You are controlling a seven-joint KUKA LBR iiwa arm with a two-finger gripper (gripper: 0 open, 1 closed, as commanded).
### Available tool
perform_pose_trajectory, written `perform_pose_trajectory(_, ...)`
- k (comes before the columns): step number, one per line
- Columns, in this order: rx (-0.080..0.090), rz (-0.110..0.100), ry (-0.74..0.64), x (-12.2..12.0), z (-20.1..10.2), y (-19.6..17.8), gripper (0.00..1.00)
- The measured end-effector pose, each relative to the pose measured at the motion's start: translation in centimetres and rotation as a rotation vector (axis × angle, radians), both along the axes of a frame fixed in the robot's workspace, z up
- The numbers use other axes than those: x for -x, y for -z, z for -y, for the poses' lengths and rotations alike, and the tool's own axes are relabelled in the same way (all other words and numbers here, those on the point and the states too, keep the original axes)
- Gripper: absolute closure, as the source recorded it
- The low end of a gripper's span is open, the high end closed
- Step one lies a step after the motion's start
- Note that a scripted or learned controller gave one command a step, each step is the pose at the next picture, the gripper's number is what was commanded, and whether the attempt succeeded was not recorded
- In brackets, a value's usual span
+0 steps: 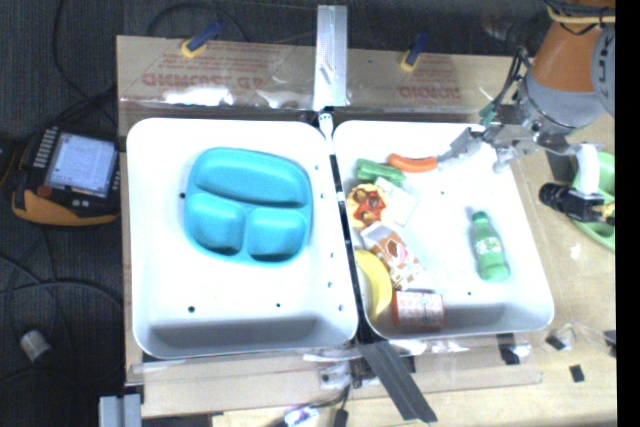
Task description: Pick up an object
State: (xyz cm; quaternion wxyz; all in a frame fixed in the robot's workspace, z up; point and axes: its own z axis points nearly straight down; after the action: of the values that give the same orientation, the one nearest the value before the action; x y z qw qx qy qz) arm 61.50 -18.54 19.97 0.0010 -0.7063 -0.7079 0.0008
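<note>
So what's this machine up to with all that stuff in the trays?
A robot arm reaches in from the right, its gripper hovering over the top edge of the right bin. That bin holds small items: a green bottle, an orange carrot, a banana, a can. The left bin holds a blue divided tray. Nothing is picked up yet.

The right shallow white plastic bin [520, 215] had open floor between the green plastic bottle [489, 245] and the items crowded along its left wall: an orange carrot-shaped toy [412, 161], small printed packets [385, 230], a yellow banana [376, 283] and a red can [418, 309]. In the left white bin [160, 315], a blue three-compartment tray [247, 204] took the middle, leaving free margins around it.
</note>
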Motion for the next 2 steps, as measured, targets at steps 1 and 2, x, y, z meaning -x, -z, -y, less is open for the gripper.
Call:
perform_pose_trajectory(1, 0.0, 0.0, 0.0, 0.0, 0.0, 0.0, 0.0)
perform_pose_trajectory(2, -0.006, 0.007, 0.045, 2.6, 2.7, 10.3, 0.0)
